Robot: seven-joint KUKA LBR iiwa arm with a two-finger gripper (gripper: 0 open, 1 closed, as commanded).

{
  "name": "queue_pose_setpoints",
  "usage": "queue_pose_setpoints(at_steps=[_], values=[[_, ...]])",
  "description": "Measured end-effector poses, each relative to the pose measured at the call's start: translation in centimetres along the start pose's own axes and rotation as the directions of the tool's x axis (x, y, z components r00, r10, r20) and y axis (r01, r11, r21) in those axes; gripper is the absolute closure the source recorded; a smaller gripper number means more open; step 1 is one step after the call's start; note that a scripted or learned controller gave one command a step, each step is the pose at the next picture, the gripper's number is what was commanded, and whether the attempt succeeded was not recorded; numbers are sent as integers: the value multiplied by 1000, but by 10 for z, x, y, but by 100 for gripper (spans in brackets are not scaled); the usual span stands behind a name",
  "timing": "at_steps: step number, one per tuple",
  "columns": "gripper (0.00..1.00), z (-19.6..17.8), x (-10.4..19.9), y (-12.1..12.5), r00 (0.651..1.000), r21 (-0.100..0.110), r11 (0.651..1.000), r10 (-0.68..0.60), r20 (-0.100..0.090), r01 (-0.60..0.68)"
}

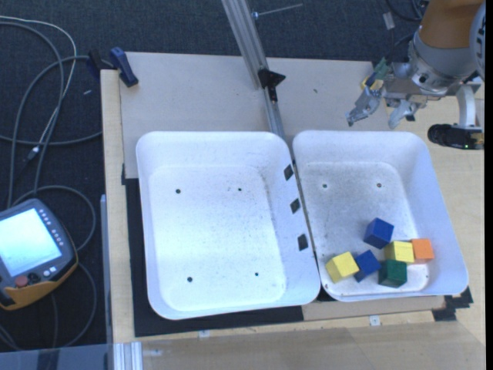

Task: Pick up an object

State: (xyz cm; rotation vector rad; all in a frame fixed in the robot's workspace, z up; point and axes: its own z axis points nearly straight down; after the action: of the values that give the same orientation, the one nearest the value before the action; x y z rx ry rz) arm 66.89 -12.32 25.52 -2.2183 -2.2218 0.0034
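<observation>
Several small blocks lie clustered in the near right corner of the right bin (pixel 431 168): a blue block (pixel 378 232), a yellow block (pixel 343 266), a smaller blue block (pixel 367 263), a green block (pixel 393 273), a second yellow block (pixel 400 251) and an orange block (pixel 422 249). My gripper (pixel 379 116) hangs above the bench just beyond the right bin's far rim, well away from the blocks. Its two fingers stand apart with nothing between them.
The left bin (pixel 154 156) sits beside the right one, with black clips along the shared edge. A slanted metal pole (pixel 246 37) rises behind the bins. A teach pendant (pixel 31 253) and cables lie on the floor at left.
</observation>
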Motion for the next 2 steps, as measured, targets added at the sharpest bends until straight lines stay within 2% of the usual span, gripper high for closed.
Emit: queue_pose_setpoints(at_steps=[1, 2], values=[[0, 153, -71, -51, 1000, 8, 1000, 5, -2, -5], [0, 157, -36, -103, 1000, 4, 1000, 1, -4, -1]])
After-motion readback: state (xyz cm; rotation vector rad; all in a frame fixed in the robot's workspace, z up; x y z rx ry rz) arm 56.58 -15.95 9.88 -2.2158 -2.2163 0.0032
